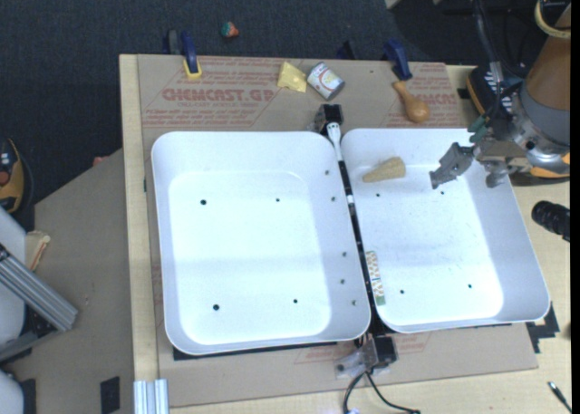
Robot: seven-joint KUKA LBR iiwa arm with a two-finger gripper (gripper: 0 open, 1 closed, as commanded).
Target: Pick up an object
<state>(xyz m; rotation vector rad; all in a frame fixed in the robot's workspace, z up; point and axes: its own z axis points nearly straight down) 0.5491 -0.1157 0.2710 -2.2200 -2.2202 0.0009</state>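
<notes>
Camera view: looks down at a slant on two shallow white bins side by side on the counter (236, 95), with the arm (544, 100) reaching in from the right.
Object: a small tan wedge-shaped piece (385, 170) lies on the floor of the right bin (507, 258), near its back edge and close to the divider between the bins.
Left bin: the left bin (168, 222) sits just beside the right one.
Tool: the tool (450, 166) hangs above the back part of the right bin, to the right of the tan piece and apart from it; whether its fingers are spread or closed I cannot tell, and nothing is visibly held.
Off-bin clutter: a yellow chunk (291, 78), a small white pack (325, 81) and a wooden piece (410, 101) lie on the counter behind the bins.
Step in hand: approach, judged from the gap; no grasp yet.
Next move calls for: shifting left over the tan piece, then descending so the fingers straddle its narrow width.
</notes>
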